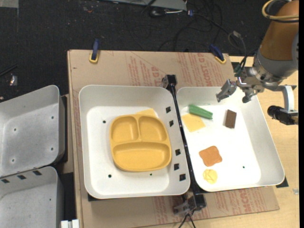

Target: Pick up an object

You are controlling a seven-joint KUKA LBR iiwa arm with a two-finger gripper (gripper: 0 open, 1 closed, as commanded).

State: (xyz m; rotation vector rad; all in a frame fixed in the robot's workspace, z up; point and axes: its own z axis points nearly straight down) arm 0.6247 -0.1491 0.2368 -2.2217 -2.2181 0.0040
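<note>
The gripper (236, 93) was held over the right bin's (270, 141) far edge, jaws spread and empty; the upright brown block (230, 118) lay just nearer.

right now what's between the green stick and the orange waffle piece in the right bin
In the camera view, the pale yellow slice lies between the green stick and the orange waffle piece, touching the stick's lower edge; bare bin floor separates it from the waffle piece.

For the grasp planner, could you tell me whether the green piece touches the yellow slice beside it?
Touching: in the camera view, the green piece overlaps the upper edge of the yellow slice, no gap between them.
</note>
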